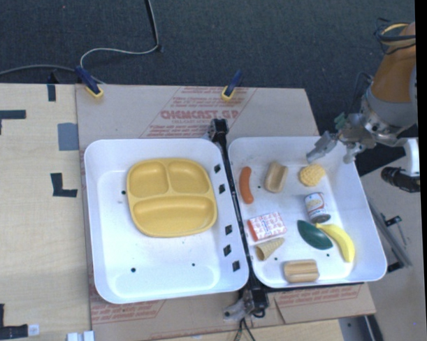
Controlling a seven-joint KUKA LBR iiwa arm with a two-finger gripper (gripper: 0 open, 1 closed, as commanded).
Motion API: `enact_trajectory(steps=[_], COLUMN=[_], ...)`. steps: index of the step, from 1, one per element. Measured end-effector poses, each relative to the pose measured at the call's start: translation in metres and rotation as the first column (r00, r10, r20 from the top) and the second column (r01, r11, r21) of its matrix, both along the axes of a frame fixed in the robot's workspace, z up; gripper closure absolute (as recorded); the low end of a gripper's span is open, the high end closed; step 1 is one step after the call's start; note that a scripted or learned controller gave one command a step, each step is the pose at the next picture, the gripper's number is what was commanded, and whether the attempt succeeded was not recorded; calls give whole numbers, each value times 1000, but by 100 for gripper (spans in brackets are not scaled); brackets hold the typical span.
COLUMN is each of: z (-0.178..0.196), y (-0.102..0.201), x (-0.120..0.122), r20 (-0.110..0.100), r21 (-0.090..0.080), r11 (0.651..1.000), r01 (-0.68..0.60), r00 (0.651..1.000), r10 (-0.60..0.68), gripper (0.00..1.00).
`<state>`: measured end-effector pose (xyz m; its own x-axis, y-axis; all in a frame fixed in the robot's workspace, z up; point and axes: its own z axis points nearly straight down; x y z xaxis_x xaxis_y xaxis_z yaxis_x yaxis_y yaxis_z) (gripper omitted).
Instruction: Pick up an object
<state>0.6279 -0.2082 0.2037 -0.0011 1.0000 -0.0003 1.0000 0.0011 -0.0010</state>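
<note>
- Camera view from above the bench: two shallow white bins sat side by side on a brown cardboard sheet (pixel 190 115), which two yellow-and-blue clamps (pixel 89 82) held at its far edge.
- Left bin (pixel 109 275) carried a yellow divided plate (pixel 172 196), lying flat toward the bin's far half, nearer its right wall than its left.
- Right bin (pixel 365 217) carried the loose toy foods, all of them candidates for the pick.
- Red sausage (pixel 246 184) lay near the left wall of the right bin, running lengthwise from far to near.
- Bread roll (pixel 274 177) lay just to its right, and a round waffle-like biscuit (pixel 312 175) lay further right, toward the far right corner.
- Small can (pixel 316 207) lay on its side near the bin's middle right.
- Red-and-white packet (pixel 266 225) sat at the middle left, with an ice cream cone (pixel 269 248) just on its near side.
- Dark green leaf-shaped piece (pixel 314 235) touched the yellow banana (pixel 340 241), which lay close to the right wall.
- Tan loaf-shaped block (pixel 300 270) lay along the near edge.
- Gripper (pixel 323 150) hung over the far right corner of the right bin, just beyond the biscuit, on the grey and orange arm (pixel 395 76) coming in from the right.
- Nothing sat between its fingers; whether they were spread or pressed together could not be told.
</note>
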Motion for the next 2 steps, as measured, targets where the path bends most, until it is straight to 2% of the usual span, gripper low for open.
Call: enact_trajectory(steps=[1,2], z=[-114,-117], y=[0,2], x=[-1,21], r20=[1,4], r21=[-1,-2], r11=[1000,1000], r01=[-1,-1], r00=[1000,1000], r10=[1,1], gripper=[0,0])
